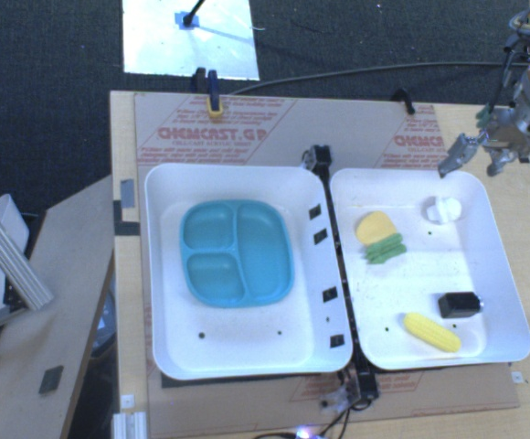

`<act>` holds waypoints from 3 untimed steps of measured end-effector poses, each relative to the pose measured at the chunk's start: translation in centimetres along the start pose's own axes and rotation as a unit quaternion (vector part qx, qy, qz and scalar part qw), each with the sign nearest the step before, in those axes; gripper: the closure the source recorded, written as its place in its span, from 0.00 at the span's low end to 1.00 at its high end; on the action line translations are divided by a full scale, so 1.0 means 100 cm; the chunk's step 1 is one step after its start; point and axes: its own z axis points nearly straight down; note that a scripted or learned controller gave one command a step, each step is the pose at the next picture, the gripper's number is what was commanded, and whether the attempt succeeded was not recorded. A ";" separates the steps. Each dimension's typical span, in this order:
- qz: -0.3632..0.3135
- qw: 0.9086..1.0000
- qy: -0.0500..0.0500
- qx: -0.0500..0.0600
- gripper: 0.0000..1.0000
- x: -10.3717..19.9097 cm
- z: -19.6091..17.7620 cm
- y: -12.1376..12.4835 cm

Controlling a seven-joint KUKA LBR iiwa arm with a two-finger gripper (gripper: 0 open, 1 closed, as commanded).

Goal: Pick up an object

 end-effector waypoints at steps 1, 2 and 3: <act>-0.001 1.000 -0.001 -0.006 0.00 0.001 -0.007 0.002; 0.000 1.000 -0.001 -0.004 0.00 -0.003 0.048 -0.006; -0.002 1.000 -0.001 -0.004 0.00 0.004 0.107 -0.002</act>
